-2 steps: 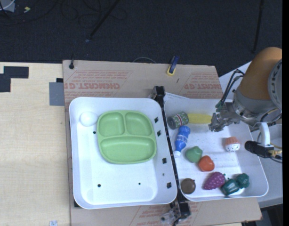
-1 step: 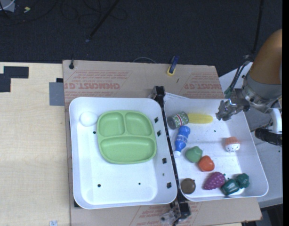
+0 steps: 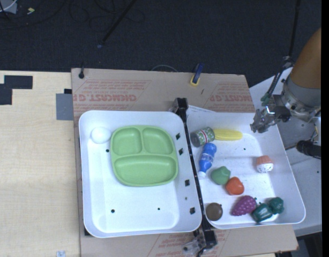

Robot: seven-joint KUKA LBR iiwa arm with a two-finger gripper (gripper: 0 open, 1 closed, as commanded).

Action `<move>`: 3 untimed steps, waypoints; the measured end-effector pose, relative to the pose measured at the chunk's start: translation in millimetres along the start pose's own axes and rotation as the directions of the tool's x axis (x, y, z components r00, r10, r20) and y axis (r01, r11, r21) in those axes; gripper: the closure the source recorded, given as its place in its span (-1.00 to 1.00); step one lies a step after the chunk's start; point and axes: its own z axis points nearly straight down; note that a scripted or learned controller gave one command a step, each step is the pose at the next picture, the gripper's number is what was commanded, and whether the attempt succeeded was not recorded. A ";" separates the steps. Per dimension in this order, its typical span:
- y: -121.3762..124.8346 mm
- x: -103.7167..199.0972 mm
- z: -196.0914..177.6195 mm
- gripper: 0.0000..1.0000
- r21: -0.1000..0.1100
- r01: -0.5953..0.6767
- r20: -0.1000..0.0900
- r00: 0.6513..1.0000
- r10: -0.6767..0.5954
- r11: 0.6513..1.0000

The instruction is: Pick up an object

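Observation:
The right bin (image 3: 285,153) holds several small things: a yellow banana (image 3: 227,135), a green can (image 3: 202,136), a blue-and-white bottle (image 3: 207,157), a green pepper (image 3: 221,174), a red tomato (image 3: 235,186), a brown ball (image 3: 214,211), purple grapes (image 3: 243,205), a dark green toy (image 3: 268,209) and a white-and-red piece (image 3: 264,164). My gripper (image 3: 260,123) hangs over the bin's far right rim, above and right of the banana, with nothing visible in it.
The left bin (image 3: 95,197) carries a green divided plate (image 3: 144,155) and a white ball (image 3: 100,135) at its far left corner. A cardboard sheet (image 3: 132,92) lies under both bins. A yellow-and-blue clip (image 3: 196,75) sits on the cardboard's far edge.

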 end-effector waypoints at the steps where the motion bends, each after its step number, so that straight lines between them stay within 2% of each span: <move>1: -14.3 45.3 -4.0 1.00 0.005 0.003 -0.003 1.000 -0.003 1.000; 2: -14.2 92.0 -6.7 1.00 0.005 0.004 -0.002 1.000 -0.004 1.000; 3: -24.8 112.4 -4.8 1.00 0.006 0.001 -0.002 1.000 -0.001 1.000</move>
